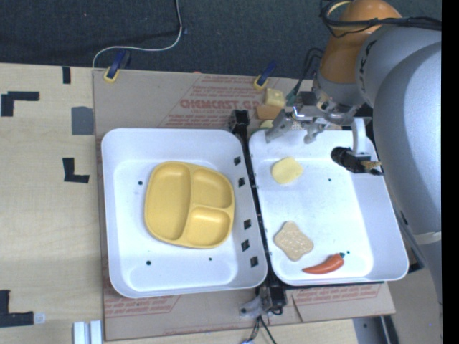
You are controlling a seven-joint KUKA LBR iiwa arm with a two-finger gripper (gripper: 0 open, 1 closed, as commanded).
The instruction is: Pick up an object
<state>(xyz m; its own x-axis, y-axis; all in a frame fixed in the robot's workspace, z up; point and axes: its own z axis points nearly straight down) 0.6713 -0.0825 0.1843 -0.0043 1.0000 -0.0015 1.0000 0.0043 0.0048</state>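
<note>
In the right bin [373,213] lie a pale yellow round piece [287,170] near the back, a slice of toast [292,241] toward the front, and a red chili pepper [324,264] at the front edge. My gripper [292,132] hangs over the bin's back rim, just behind the yellow piece, fingers spread apart and pointing down with nothing between them. A yellow divided plate [189,204] rests in the left bin [122,163].
Small tan blocks [271,103] sit on the cardboard behind the right bin. Blue-and-yellow clamps [115,66] hold the cardboard's back edge. The grey arm [409,99] covers the right side of the view.
</note>
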